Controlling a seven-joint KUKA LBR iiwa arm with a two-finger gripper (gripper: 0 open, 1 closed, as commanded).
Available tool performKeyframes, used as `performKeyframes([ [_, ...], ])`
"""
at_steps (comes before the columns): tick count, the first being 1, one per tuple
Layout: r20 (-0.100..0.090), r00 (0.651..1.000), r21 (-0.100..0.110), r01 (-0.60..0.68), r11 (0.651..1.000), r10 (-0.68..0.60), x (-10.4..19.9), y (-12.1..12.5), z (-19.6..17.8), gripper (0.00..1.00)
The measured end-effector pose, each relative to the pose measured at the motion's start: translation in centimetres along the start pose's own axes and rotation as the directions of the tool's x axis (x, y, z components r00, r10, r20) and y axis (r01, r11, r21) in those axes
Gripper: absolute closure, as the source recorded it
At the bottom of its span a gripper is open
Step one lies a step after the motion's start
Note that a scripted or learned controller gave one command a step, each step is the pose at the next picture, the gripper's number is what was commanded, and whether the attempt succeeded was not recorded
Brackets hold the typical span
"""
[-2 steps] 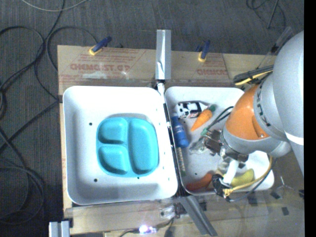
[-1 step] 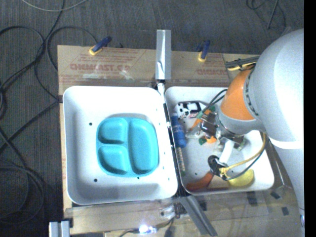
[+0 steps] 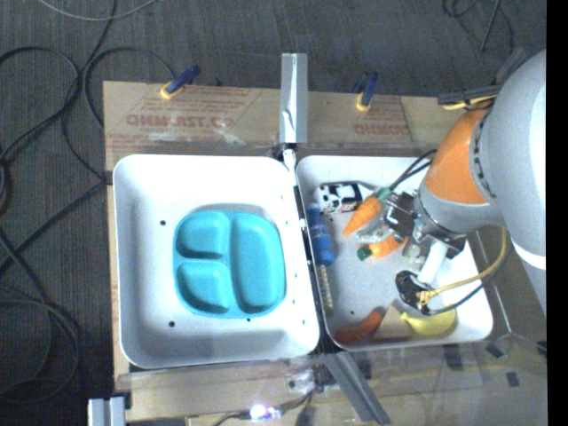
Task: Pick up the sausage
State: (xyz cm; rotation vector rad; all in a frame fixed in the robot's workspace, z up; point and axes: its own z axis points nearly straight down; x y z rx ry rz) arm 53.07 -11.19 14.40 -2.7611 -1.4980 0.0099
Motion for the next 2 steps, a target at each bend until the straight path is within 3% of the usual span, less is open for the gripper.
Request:
performKeyframes([
  [1,-0.001,1.000,0.002,-0.018,1.000,0.018,-5.9,-1.9,0.4,0.00],
  [2,-0.003,0.997,0.001,0.074,0.997,-0.074,1.5,-6.7,-3.8,0.00],
])
